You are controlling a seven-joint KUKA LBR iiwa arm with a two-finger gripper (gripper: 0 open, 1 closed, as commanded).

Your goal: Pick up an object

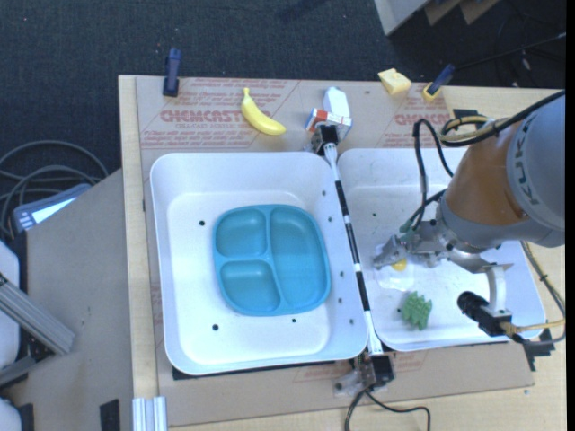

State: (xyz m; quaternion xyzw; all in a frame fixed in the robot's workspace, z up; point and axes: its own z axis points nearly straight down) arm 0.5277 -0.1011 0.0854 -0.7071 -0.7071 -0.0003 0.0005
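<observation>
Gripper (pixel 395 257) low in right bin (pixel 386 173), over small yellow piece (pixel 399 264); finger state unclear, cannot tell any hold. Broccoli (pixel 416 310) just beside, loose. Risk: 1 pad nudges piece away; closes on nothing.

Grey arm (pixel 530 182) enters from 3 o'clock, orange band (pixel 481 182) above the wrist, bent down toward 8 o'clock. Claw (pixel 395 254) sits low at the arm's tip, pointing toward 9 o'clock. Black cables loop over the wrist at 12 o'clock.
</observation>
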